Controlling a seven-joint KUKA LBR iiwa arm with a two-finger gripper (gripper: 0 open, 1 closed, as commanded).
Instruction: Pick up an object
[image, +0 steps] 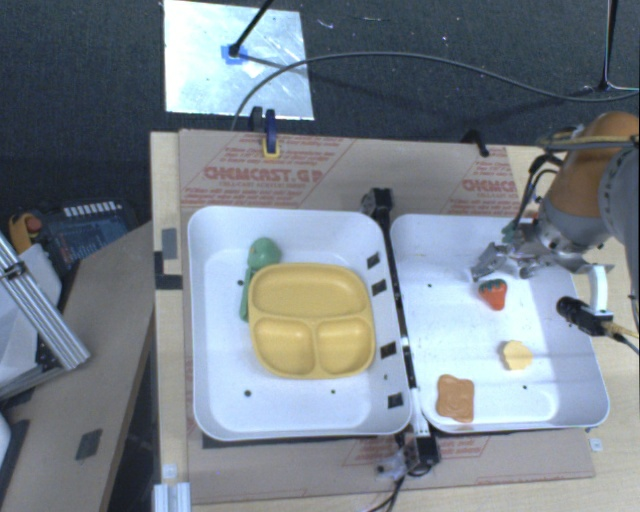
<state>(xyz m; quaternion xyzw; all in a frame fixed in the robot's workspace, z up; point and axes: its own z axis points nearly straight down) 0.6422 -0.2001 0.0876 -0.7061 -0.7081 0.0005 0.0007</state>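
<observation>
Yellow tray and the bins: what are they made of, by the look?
Yellow tray: likely moulded plastic, matte; uniform colour, rounded compartment walls, soft highlights. The left bin and right bin: probably thin white plastic, smooth and slightly glossy, with rounded corners and moulded rims. The look alone can't confirm either.

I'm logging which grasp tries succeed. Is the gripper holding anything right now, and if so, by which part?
It cannot be told. The gripper sits right above the small red-orange toy in the right bin, but no object is visibly between its fingers.
</observation>
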